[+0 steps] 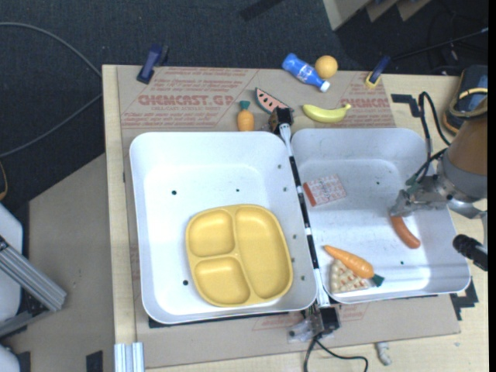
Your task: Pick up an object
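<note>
On the tabletop (116, 177) stand two white bins. In the right bin (364, 149), the gripper (409, 206) is at 3 o'clock, touching the sausage (406, 232); how wide it is I cannot tell. A carrot (349, 261) lies at 6 o'clock.

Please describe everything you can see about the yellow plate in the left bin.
The yellow plate is a rounded-square tray that looks like smooth plastic, divided by raised ridges into three compartments: two smaller ones on the left and a long one on the right. It lies flat, right side up, slightly turned, in the lower middle of the left bin, resting on the bin floor. Nothing lies in its compartments and nothing else touches it.
</note>
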Robot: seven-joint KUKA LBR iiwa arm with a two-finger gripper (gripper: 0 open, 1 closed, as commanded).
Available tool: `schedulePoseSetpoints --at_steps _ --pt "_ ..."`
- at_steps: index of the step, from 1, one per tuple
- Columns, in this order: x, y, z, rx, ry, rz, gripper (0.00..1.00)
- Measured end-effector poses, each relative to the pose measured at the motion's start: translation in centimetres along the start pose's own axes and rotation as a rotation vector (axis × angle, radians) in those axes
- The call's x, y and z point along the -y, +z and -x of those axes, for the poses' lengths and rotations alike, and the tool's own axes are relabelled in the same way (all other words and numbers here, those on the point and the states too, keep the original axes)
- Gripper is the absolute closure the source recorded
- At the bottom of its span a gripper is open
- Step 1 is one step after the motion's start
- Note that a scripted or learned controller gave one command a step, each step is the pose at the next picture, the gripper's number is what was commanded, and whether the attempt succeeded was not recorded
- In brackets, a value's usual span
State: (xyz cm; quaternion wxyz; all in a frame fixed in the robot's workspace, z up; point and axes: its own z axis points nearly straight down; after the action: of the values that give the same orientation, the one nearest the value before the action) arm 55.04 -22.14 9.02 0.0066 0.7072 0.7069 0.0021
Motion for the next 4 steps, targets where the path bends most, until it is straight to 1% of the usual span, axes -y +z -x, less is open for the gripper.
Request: schedulePoseSetpoints --at_steps 1,2,3,4 --pt "6.5 -1.4 -2.2 -0.007 0.001 -0.014 1.00" --pt "-2.3 -6.8 -5.3 -0.006 -0.002 -0.010 1.00" --pt "-7.7 -11.2 -3.9 -0.004 -0.002 -0.008 1.00" --pt "-7.6 -11.1 -3.9 -0.005 -0.001 -0.011 0.00"
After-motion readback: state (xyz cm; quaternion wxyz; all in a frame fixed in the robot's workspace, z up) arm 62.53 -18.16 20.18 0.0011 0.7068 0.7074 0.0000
